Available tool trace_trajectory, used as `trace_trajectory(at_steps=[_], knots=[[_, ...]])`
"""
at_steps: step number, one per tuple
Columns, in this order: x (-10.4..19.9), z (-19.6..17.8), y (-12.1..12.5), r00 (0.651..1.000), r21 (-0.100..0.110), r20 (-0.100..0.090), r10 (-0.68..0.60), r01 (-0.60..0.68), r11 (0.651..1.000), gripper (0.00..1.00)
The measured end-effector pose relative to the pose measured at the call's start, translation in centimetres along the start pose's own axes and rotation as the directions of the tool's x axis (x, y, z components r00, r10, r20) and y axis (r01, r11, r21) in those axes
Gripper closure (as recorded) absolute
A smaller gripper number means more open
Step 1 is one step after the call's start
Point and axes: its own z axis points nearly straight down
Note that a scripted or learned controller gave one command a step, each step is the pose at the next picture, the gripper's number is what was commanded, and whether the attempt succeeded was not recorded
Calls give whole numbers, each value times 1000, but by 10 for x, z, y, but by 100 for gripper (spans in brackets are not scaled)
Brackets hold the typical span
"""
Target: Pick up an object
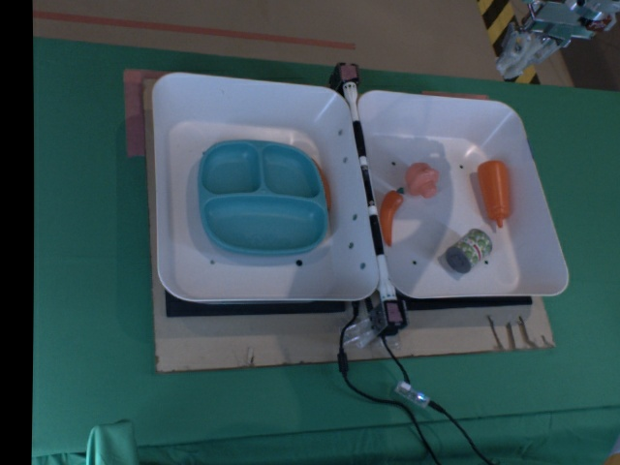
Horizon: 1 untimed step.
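The bench (87, 260) is covered in green cloth, with a cardboard sheet (291, 342) under two white bins. The left bin (174, 105) holds a teal divided plate (262, 197), lying flat near its middle. The right bin (504, 124) holds four small things, all apart from one another: an orange bottle (494, 190) lying along the right side, an orange pepper (389, 215) near the divider, a pink toy (421, 178) just above and right of the pepper, and a small can (469, 250) on its side toward the front. The gripper (528, 42) hangs at the upper right, outside the bins and well clear of everything; whether its jaws are wide or narrow cannot be told. A black cable (387, 386) trails off the front.
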Motion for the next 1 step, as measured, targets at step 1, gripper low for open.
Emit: trace_trajectory(at_steps=[1], knots=[[0, -7, 0, 1000, 0, 0, -1, 1, 1000, 100]])
